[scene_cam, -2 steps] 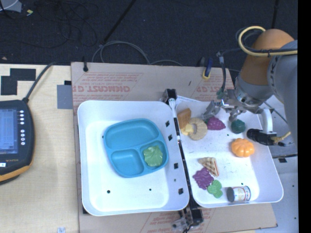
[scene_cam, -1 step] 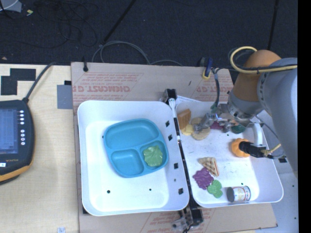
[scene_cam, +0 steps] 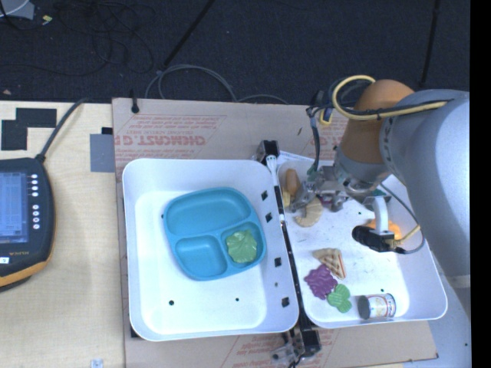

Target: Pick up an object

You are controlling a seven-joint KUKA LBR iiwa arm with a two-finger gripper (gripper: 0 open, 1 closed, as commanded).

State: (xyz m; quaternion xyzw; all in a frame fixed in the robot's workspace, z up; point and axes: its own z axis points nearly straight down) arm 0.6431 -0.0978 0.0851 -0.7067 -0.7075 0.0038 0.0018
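My gripper (scene_cam: 313,198) hangs low over the upper left part of the right bin (scene_cam: 430,297). Directly beneath it lies a pale tan, bread-like piece (scene_cam: 309,218), touching or nearly touching the gripper. A brown oval piece (scene_cam: 291,181) sits just to its left against the bin wall. Nearer the front of that bin lie a toy sandwich wedge (scene_cam: 331,261), a purple grape bunch (scene_cam: 320,280), a small green piece (scene_cam: 339,297) and a small jar on its side (scene_cam: 378,306).
The left bin (scene_cam: 146,282) holds a blue divided plate (scene_cam: 201,228) with a green leafy toy (scene_cam: 242,246) in its right compartment. A small orange thing (scene_cam: 392,227) peeks out beside the wrist. A teach pendant (scene_cam: 19,213) lies at far left.
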